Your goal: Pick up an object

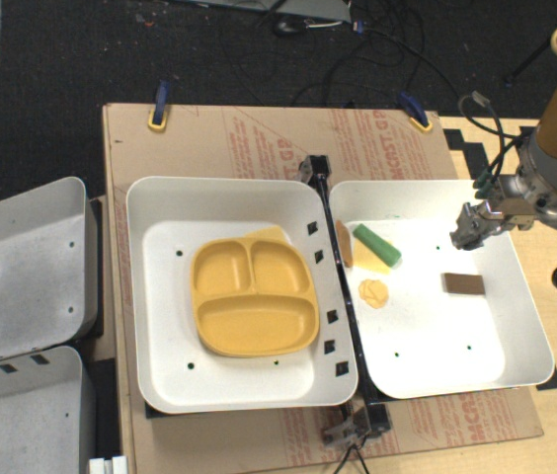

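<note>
The dark two-finger gripper [468, 231] hangs over the right-hand shallow white bin [516, 363], and whether it's open or closed I can't tell. The small flat brown block [463, 283] lies just below it. Being so flat, it could easily slip away on a pinch.

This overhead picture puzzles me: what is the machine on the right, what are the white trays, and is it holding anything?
One camera looks down at a slant on a bench. The machine is a robot arm; its gripper, a two-fingered hand, hangs over the right bin. That bin holds a green block, a yellow piece, a brown block and an orange piece by the divider. The left bin holds a yellow divided plate. I see nothing between the fingers.
</note>
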Tool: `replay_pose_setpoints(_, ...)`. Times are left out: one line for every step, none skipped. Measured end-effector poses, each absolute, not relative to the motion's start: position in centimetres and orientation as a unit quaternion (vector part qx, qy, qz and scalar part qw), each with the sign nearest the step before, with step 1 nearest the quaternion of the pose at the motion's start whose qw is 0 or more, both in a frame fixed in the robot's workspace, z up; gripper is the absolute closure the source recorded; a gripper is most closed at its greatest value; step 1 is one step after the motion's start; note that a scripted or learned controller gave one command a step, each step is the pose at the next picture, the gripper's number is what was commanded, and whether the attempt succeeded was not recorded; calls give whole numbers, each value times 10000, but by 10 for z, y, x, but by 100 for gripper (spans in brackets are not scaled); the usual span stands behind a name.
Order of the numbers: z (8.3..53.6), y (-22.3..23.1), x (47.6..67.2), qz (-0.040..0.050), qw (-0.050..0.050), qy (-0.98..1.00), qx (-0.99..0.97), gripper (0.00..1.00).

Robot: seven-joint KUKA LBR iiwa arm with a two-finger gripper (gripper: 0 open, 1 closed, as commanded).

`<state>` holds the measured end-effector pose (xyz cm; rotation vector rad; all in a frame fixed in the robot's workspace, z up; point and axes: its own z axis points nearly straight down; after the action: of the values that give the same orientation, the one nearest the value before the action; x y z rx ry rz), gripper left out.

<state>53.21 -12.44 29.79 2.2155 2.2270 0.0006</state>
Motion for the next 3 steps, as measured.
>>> replay_pose_setpoints(286,-72,546,2,-7,7100,7042,100)
replay_pose_setpoints(264,-18,546,-3,-12,7099,7043,100)
replay_pose_setpoints(246,32,545,-6,-14,7097,7045,100)
